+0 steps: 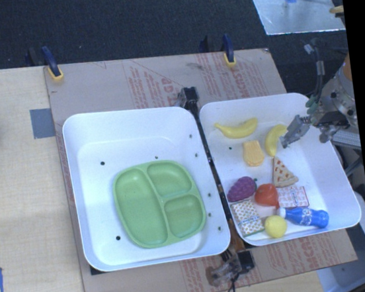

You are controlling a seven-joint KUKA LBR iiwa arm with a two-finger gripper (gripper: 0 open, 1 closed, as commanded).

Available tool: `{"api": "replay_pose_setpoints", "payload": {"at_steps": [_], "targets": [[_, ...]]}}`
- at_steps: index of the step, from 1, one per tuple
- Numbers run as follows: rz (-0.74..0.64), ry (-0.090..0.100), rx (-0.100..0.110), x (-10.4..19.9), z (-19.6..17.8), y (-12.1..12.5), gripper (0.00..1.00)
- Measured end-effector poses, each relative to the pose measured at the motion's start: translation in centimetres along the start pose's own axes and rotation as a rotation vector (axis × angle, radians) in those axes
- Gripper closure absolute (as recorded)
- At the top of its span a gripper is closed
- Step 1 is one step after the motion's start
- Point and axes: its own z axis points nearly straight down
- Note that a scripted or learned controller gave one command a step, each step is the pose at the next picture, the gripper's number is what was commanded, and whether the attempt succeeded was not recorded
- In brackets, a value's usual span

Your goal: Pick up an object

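The right bin (327, 156) holds several toy foods. Among them are a yellow banana (237, 128), a yellow lemon-like piece (275, 139), an orange-yellow block (253, 153), a pizza slice (282, 173), purple grapes (241, 187), a red tomato (266, 195) and a blue bottle (308, 217). My gripper (309, 133) hangs over the bin's upper right part, just right of the lemon-like piece. It is open, with nothing between its fingers (293, 132).
The left bin (87, 134) holds a green divided plate (160, 203). A checkered packet (247, 217), a red-and-white box (293, 197) and a yellow ball (275, 226) lie near the right bin's front. Blue clamps (227, 48) hold the cardboard base.
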Motion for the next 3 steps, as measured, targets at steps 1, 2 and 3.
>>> {"api": "replay_pose_setpoints", "payload": {"at_steps": [1, 2, 3], "targets": [[-0.001, 0.000, 0.004, 2.5, 15.1, 5.1, 0.00], [0.001, 0.001, -0.001, 3.9, 16.3, 11.4, 0.00], [0.000, -0.001, 0.001, 3.9, 16.3, 5.4, 0.00]]}}
